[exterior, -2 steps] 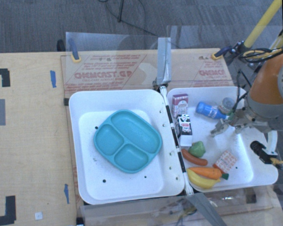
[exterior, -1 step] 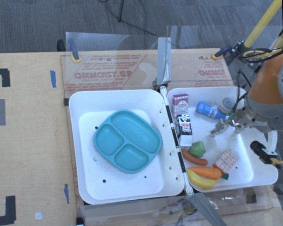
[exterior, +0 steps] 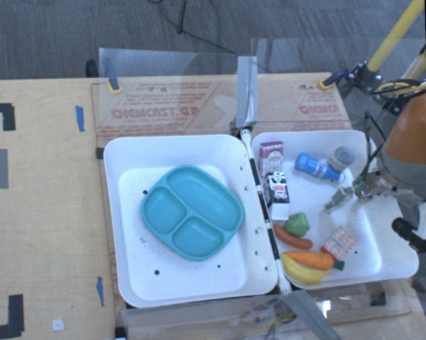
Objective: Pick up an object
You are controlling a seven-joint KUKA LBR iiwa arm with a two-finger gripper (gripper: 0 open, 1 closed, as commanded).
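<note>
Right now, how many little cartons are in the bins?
2, both in the right-hand white bin along its left wall: a maroon carton at the far end, a black-and-white carton just nearer. None looks hidden.

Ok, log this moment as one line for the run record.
pincer: over right white bin, nothing held | nearest: blue plastic bottle | left bin: teal divided plate

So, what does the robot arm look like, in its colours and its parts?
The grey arm carries a broad orange band above the wrist. Its small metal two-finger hand is silvery, and thin dark cables run along the wrist beside it.
</note>
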